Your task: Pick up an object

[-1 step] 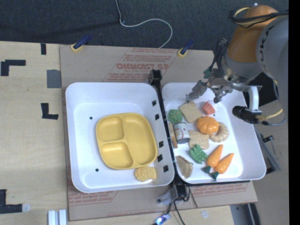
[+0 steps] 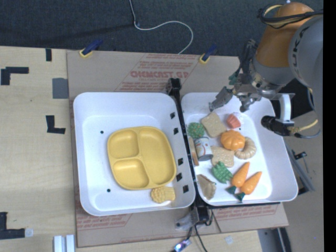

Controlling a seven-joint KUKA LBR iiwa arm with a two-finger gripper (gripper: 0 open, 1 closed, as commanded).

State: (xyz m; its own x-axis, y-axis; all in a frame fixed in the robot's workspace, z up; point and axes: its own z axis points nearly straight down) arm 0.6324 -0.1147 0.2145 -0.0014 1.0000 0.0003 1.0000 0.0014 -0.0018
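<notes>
1. Camera view: the gripper (image 2: 231,102) hangs over the far end of the right bin (image 2: 281,164), its two fingers (image 2: 216,101) spread apart with nothing between them. I judge this an approach stance, jaws wide so they can straddle a piece of toy food from above.

2. The nearest candidates lie just below the fingers: a tan slice of toy bread (image 2: 213,124) and a small red-and-white piece (image 2: 233,122) that is too small to name. Either looks within easy reach of a straight descent.

3. The rest of the toy food is heaped in the middle and near end of the same bin: an orange pumpkin (image 2: 232,139), a pale ring-shaped piece (image 2: 247,149) touching it, a green vegetable (image 2: 196,129), a small can (image 2: 202,151), a cracker-like slab (image 2: 223,156), a green leafy piece (image 2: 221,172), two carrots (image 2: 245,178) side by side and a brown piece (image 2: 206,185) near the corner.

4. The crowding is the main hindrance: the bread touches the green vegetable and sits just beside the pumpkin, so a finger may land on a neighbour instead of slipping beside the target.

5. The left bin (image 2: 89,140) holds a yellow divided plate (image 2: 140,157) and a corn-like piece (image 2: 163,194) just beside its near edge, well apart from the gripper.

6. Both bins rest on a cardboard sheet (image 2: 152,72) on the counter; a white cable (image 2: 157,25) lies beyond, clear of the work.
</notes>
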